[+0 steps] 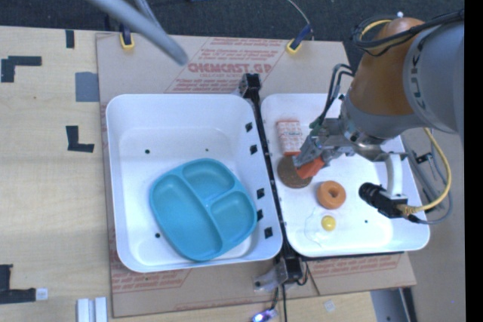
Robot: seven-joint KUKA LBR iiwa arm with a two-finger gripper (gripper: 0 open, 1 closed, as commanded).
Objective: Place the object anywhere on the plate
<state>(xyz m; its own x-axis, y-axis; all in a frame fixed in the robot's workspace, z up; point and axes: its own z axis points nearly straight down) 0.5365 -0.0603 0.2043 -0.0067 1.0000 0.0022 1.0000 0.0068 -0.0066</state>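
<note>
A blue divided plate [202, 208] lies in the left white bin [128, 124], towards its front. My gripper [317, 152] is low over the left half of the right bin [400, 241]. A small red-orange object [309, 161] sits right at its tip, overlapping a brown disc [290, 175]. Whether that object is held or only lies under the gripper is hidden by the wrist.
The right bin also holds a pink and white packet [289, 136], an orange doughnut [331, 194] and a small yellow ball [327, 222] on a white patch. A black divider [260, 154] separates the bins. The arm's cables [430, 200] hang over the right bin's right side.
</note>
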